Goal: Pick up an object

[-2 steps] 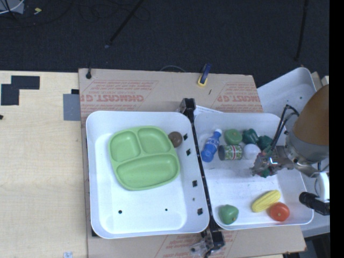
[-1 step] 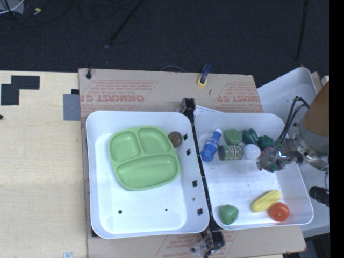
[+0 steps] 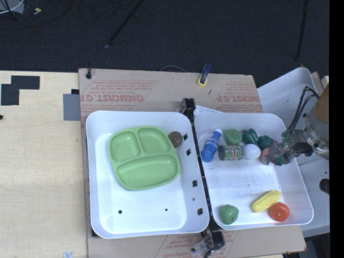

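White left bin (image 3: 102, 208) holds a green divided plate (image 3: 144, 157), with a small brown ball (image 3: 175, 138) just beside the plate's right edge. Right bin (image 3: 242, 184): along the far side a blue bottle (image 3: 210, 146), striped can (image 3: 231, 152), green lump (image 3: 233, 136), white ball (image 3: 251, 152) and dark green pieces (image 3: 258, 139), bunched close. Near side: green pepper (image 3: 228, 214), yellow corn (image 3: 266, 200) touching an orange tomato (image 3: 279, 212). Gripper (image 3: 279, 156) low at the right bin's right wall, beside the white ball; cannot tell if open or closed, nothing seen between its tips.

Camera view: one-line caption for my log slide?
Hand low at right bin's far edge beside clustered toys; green divided plate in left bin.
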`<act>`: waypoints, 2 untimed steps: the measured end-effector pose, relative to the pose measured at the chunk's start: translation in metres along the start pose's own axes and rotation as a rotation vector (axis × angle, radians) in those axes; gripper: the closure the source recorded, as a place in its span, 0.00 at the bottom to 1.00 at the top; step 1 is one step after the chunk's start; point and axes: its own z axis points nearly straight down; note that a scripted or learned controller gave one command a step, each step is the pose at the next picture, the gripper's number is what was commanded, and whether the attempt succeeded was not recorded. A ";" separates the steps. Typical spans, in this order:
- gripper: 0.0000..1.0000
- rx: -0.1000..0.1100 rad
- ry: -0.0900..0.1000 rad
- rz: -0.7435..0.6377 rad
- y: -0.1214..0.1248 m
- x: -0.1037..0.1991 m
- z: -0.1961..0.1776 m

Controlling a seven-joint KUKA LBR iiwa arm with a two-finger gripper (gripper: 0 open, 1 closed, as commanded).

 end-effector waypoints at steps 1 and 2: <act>1.00 0.004 0.003 -0.004 0.011 0.052 0.012; 1.00 0.003 0.002 -0.004 0.029 0.110 0.010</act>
